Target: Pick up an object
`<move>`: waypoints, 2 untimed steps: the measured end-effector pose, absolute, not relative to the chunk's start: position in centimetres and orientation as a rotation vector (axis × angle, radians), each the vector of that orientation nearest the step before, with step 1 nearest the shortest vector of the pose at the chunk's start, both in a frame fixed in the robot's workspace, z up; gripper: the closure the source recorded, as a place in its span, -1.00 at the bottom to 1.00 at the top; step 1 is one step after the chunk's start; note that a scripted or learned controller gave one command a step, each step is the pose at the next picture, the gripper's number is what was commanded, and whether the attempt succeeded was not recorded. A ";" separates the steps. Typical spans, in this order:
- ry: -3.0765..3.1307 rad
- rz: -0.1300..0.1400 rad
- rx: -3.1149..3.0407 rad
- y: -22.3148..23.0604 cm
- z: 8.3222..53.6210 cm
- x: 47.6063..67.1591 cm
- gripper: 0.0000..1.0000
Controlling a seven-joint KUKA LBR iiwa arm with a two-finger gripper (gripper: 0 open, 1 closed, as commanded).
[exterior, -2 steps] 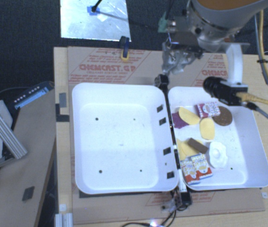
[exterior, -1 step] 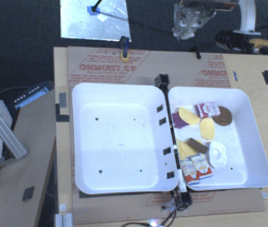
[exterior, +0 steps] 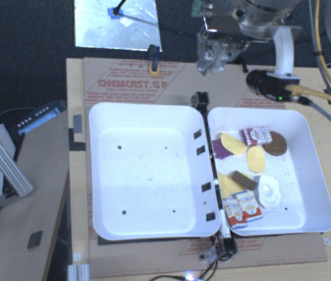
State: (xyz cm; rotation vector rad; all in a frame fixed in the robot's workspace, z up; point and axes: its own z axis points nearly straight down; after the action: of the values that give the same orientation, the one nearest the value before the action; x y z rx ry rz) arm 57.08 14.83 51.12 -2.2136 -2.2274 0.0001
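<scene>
The grey metal two-finger pincer is hanging above the bench's far edge, over the brown cardboard sheet and beyond both bins. Whether it is open or closed cannot be told from this angle, and nothing is showing in its grip.

Below it and toward the viewer, the right shallow white plastic bin is holding all the objects. Nearest the pincer are lying a purple flat piece, a pale yellow oval piece, a small red-and-white carton and a round brown disc. Farther away are sitting a second yellow oval, a crumpled white lump and a red-and-yellow printed packet against the near wall.

The left shallow white plastic bin is sitting below and left of the pincer, touching the right bin along a black-clipped seam.
</scene>
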 end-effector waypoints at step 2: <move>-2.243 -0.009 -2.194 24.2 53.7 47.9 1.00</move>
State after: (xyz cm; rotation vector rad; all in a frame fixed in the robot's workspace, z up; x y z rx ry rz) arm 47.92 24.23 53.70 -2.1937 -2.2432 -0.0088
